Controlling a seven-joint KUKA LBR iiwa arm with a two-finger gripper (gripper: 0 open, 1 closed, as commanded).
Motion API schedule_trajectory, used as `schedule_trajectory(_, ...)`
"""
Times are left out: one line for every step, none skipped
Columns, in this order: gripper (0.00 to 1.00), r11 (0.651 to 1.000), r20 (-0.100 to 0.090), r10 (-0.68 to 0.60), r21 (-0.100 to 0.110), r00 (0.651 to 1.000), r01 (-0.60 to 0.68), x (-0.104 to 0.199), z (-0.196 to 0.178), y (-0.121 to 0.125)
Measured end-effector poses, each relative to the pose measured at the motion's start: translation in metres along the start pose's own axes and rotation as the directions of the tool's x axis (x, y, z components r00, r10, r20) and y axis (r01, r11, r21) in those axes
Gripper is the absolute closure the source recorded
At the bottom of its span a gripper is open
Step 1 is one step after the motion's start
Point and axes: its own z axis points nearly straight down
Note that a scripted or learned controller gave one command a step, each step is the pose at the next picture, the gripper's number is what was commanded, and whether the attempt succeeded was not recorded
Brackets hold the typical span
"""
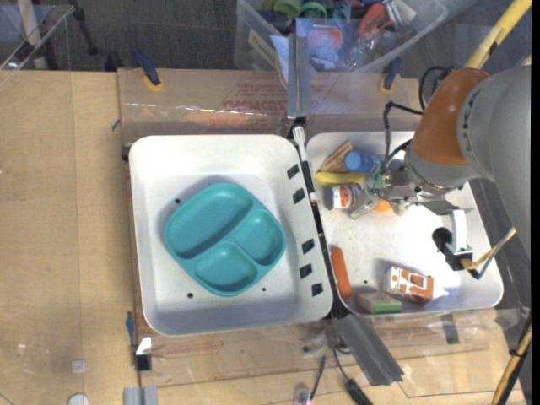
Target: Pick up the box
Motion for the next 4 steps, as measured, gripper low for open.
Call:
schedule_trajectory(0.0, 0.942, 0.002, 0.335, 0.005, 0.942, -0.335, 0.008, 0.0, 0.01)
schedule_trajectory(0.0, 0.982, -0.001, 0.188, 0.009, 0.982, -0.188, -0.08, -0.123, -0.022)
schedule_trajectory(0.0, 0.991, -0.003, 0.133, 0.011, 0.991, -0.133, -0.053, -0.011, -0.033)
schedule_trajectory(0.0, 0.982, 0.001, 0.19, 0.004, 0.982, -0.19, -0.037, 0.001, 0.056)
